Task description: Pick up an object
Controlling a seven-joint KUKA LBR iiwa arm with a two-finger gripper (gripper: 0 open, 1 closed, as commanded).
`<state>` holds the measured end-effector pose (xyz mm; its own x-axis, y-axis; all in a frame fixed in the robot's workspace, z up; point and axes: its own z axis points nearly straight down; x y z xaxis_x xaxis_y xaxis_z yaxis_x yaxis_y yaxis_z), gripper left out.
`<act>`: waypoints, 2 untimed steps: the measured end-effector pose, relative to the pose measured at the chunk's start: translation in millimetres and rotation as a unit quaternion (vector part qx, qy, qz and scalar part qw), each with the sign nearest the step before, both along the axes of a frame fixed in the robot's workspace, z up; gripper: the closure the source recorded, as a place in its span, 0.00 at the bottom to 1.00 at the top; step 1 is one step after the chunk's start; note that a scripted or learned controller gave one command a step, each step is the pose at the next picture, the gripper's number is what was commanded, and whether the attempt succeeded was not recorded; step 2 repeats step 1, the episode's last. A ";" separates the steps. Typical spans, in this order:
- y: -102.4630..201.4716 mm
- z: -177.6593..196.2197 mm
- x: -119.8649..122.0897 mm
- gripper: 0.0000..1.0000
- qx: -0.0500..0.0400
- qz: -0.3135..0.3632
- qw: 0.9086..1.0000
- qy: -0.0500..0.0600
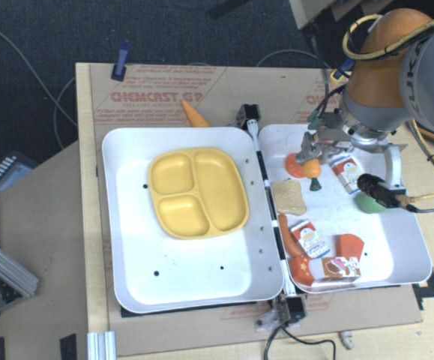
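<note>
In the right white bin [419, 255], by its near edge, lie a red-and-white packet [342, 268] and a long red-orange piece [291, 252], with a tan bread-like slice [288, 197] toward the inner edge. Farther back, the gripper [312, 154] sits low over a round orange-red toy fruit [304, 167] near the far inner corner; whether its jaws are open or closed on it cannot be told, being small and blurred. The grey arm [385, 88] overhangs the bin's far edge. The left white bin [127, 261] holds a yellow three-compartment plastic plate [198, 192].
</note>
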<state>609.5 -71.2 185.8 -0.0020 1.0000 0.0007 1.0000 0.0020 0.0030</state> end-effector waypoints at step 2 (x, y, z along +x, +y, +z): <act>50.7 24.7 -33.7 1.00 0.000 0.000 1.000 0.002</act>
